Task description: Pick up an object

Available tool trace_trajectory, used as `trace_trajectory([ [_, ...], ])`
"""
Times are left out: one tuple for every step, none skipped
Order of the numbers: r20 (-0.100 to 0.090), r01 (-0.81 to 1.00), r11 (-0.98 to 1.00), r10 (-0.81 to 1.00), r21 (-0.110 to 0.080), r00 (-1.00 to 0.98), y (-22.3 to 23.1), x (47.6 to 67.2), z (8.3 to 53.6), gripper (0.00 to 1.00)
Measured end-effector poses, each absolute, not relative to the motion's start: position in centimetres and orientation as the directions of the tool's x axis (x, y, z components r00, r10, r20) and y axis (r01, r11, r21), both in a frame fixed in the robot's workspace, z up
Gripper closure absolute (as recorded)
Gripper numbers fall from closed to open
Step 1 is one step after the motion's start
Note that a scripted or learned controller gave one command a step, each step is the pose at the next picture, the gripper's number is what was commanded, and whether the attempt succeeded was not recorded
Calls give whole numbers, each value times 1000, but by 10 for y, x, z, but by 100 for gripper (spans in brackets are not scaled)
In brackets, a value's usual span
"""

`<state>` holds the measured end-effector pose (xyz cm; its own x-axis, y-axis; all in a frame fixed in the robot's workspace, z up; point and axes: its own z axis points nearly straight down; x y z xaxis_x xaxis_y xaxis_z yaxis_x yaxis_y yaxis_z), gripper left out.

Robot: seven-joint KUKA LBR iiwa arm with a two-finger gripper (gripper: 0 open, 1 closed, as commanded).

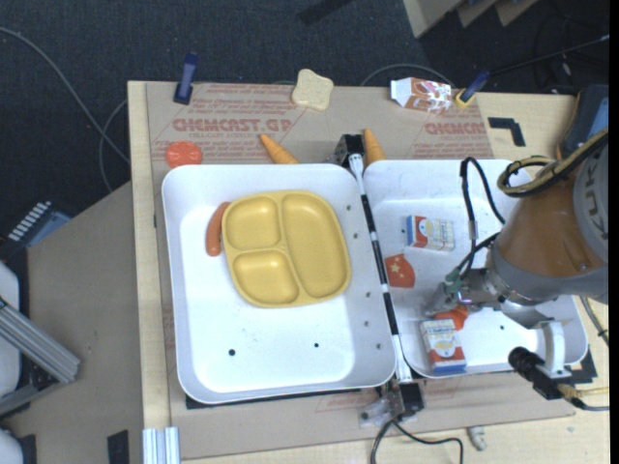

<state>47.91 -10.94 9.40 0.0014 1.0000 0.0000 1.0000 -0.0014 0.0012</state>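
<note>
My gripper (453,296) is low in the right bin (484,177), toward its front middle. Right under it lies a small orange piece (451,315), partly hidden by the gripper. A white and orange carton (443,344) lies just in front of it, close to the bin's front wall. To the gripper's left rests a red strawberry-like piece (399,273). A white carton with blue and orange print (428,232) lies farther back. The view does not show anything held.
The left bin (271,356) holds a yellow divided plate (286,247) and a red sausage (214,230) beside it. Behind the bins lie a bread slice (312,88), two carrots (278,150), a red disc (183,153) and a crumpled packet (423,93). The arm (546,240) covers the right bin's right side.
</note>
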Motion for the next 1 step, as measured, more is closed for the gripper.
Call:
trace_trajectory([
  [1,1000,2,1000,1,-2,-48,518,185,100],
])
